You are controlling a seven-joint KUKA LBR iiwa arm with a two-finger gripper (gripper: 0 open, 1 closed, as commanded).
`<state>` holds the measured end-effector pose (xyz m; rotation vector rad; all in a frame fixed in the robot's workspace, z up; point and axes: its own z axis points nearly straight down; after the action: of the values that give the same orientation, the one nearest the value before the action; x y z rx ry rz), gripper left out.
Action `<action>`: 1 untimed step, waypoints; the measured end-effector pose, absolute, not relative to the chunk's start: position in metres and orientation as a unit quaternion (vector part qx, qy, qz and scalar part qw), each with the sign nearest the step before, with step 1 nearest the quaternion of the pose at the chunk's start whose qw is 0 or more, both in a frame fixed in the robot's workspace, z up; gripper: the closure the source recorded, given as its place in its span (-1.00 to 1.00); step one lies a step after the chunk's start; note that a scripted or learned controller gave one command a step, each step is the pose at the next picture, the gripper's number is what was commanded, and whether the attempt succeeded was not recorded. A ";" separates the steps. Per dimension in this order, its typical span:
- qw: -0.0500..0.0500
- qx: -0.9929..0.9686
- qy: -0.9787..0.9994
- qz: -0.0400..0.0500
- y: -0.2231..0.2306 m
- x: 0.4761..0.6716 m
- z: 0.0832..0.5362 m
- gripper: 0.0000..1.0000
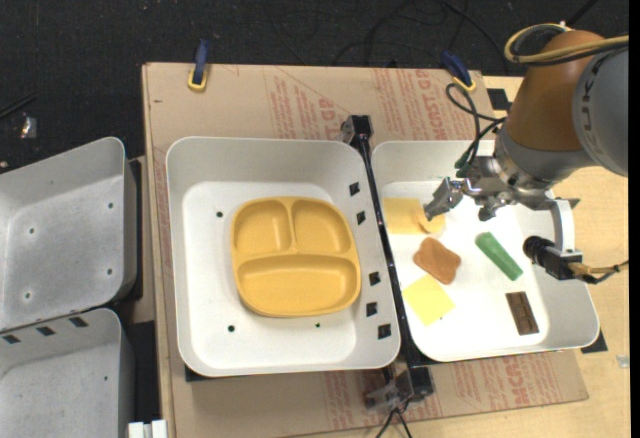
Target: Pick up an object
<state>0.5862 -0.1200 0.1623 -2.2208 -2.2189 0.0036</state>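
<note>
Two white bins (190, 256) sit on cardboard; jaws (440, 201), spread with nothing between them, hover over the right bin's yellow slice (402, 216).

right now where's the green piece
In the camera view, the green piece lies in the right bin, just right of the brown piece and below the gripper.

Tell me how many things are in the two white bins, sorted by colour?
Yellow: 3, a divided plate, a pale slab, a square slice
Brown: 2, a toast-like piece, a dark bar
Green: 1, a stick
Total: 6
</note>
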 end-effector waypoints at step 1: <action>0.002 -0.708 -0.707 0.001 -0.121 0.579 0.101 -1.00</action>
<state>0.5791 -0.1208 0.1012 -2.2207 -2.2177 0.0036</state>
